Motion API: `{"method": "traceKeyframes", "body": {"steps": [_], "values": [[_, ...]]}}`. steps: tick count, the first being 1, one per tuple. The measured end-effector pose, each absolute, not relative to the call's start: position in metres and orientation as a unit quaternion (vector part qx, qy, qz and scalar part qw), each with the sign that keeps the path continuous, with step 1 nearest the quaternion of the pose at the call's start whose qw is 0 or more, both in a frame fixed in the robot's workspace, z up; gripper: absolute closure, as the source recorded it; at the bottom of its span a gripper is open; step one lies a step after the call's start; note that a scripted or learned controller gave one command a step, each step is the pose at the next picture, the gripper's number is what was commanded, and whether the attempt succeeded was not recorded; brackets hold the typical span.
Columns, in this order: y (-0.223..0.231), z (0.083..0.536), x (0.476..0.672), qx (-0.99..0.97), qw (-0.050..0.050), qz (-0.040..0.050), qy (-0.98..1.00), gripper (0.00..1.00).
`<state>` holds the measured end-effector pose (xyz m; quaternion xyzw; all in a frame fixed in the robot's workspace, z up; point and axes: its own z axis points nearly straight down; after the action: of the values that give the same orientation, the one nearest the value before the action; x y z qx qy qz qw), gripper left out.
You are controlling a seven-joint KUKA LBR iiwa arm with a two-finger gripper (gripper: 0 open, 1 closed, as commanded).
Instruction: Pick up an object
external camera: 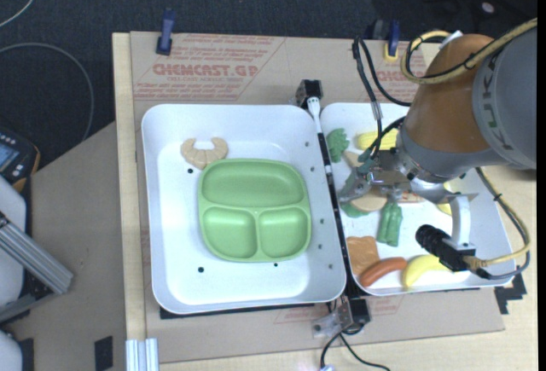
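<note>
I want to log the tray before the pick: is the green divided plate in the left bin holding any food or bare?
Bare. The green divided plate lies flat in the left bin, all three compartments showing plain green; the croissant-shaped piece sits beside its upper-left rim.

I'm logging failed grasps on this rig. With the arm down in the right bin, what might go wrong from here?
The pincer sits low among crowded toy food, so it may nudge the green piece or tan piece instead of grasping one. The black cable draped over the right bin might snag the arm.
</note>
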<state>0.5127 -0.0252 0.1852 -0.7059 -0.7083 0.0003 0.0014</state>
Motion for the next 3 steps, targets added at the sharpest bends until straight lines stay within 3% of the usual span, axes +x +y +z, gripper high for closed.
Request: {"method": "traceKeyframes", "body": {"steps": [1,2,3], "values": [[0.11,0.196,0.488,-0.702,0.002,-0.0008,-0.712,1.0],[0.048,0.291,0.48,-0.709,-0.003,-0.0028,-0.705,1.0],[0.004,0.282,0.479,-0.709,0.0,0.0008,-0.706,1.0]]}}
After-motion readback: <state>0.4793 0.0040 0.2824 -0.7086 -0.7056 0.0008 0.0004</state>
